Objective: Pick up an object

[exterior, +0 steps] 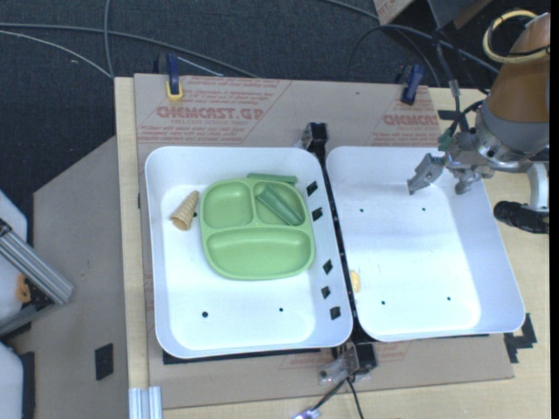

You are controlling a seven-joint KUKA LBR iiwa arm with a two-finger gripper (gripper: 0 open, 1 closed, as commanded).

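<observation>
My gripper (442,182) hangs over the far part of the right bin (419,312), open, with nothing between its fingers. The left bin (236,326) holds a green divided plate (258,251). A dark green pod-shaped piece (279,203) lies in the plate's far right compartment. A tan ice-cream cone (184,210) rests on the bin floor just left of the plate. A small yellow piece (354,279) sits at the right bin's left wall, near the divider. The gripper is well to the right of the plate and the cone.
Black clips (314,135) and tabs run along the seam between the bins. Blue clamps (173,75) hold the cardboard sheet at the back. Cables cross the dark floor behind the bench. A metal rail (31,264) stands at the left.
</observation>
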